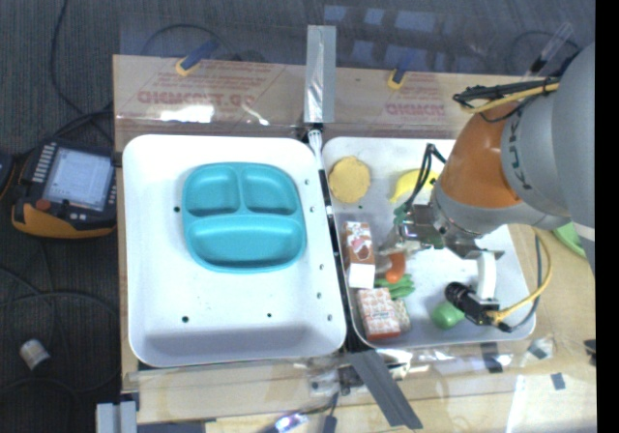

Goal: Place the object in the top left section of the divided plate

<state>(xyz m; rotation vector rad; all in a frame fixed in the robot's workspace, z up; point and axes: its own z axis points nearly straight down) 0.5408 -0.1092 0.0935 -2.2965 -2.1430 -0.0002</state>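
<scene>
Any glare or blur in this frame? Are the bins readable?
Camera view: even overhead light, with glare on the clear sheet behind the bins and white rims nearly blown out. The teal divided plate is sharp. Toy food in the right bin is soft, shadowed by the arm.

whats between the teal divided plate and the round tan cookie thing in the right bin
In the camera view, bare white floor of the left bin, then the two bins' adjoining rims, separate the divided plate from the round tan item.

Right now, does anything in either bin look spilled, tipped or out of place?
Nothing stands out. The blue divided plate sits flat in the left bin; the food items lie loosely jumbled in the right bin, none spilled over.
</scene>
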